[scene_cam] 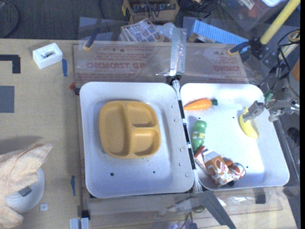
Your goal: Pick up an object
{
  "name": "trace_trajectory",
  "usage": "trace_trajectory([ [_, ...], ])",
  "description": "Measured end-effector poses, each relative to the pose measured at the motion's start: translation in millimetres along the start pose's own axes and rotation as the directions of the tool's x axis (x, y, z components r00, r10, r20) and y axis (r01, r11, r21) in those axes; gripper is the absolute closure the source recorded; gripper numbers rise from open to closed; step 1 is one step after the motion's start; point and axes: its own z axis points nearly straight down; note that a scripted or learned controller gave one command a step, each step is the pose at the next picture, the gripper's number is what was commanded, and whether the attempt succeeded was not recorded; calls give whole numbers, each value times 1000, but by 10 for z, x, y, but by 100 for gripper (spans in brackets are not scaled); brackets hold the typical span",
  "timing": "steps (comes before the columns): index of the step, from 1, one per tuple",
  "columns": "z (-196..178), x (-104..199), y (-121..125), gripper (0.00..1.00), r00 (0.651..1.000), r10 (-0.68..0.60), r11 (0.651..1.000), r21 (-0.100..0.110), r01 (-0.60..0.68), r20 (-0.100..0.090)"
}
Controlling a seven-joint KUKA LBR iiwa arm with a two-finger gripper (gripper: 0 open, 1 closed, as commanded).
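I'm hovering my gripper (255, 109) right over the banana (249, 126), which is sitting well right of the carrot (198, 104). Can't tell my jaw state. I'm risking an off-centre grab: the curved fruit rolls out.

Two bins, five things inside.
Left bin (90, 142): one yellow divided tray (128, 128). Right bin (271, 171): one carrot (198, 104), one banana (249, 127), one green bottle (198, 133), one crumpled carton (218, 168).
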Motion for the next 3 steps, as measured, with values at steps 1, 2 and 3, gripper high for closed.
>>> trace_trajectory([
  [1,1114,-86,587,0,1000,-29,1000,-10,29,-5],
  [2,1015,-112,583,100,1000,-29,1000,-10,29,2],
  [3,186,355,417,100,1000,2,1000,-3,-2,2],
])
